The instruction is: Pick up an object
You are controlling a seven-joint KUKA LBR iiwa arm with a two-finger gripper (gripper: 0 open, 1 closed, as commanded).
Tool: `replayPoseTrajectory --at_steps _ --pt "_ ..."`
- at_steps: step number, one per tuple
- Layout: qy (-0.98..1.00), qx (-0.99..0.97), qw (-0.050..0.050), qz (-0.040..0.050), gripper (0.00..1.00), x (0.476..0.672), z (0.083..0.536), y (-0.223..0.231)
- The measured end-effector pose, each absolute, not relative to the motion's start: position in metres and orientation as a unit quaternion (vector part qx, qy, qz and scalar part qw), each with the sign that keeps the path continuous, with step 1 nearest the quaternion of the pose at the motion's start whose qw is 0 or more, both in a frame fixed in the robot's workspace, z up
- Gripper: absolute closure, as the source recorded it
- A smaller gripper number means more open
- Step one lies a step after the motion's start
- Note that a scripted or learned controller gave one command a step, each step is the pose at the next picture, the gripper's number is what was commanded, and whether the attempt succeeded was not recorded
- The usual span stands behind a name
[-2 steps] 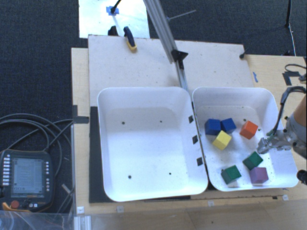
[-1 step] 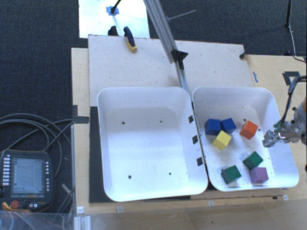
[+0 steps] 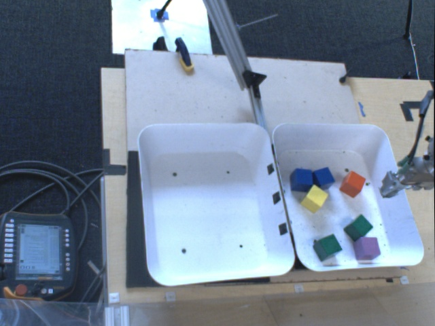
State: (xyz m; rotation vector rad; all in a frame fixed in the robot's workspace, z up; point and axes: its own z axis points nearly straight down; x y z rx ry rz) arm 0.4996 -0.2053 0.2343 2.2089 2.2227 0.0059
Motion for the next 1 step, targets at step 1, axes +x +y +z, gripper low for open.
replayPoseTrajectory --at_steps 1 --pt "0.709 0.705 0.004 0.0017 1.0 0.5014 0.2866 -0.2059"
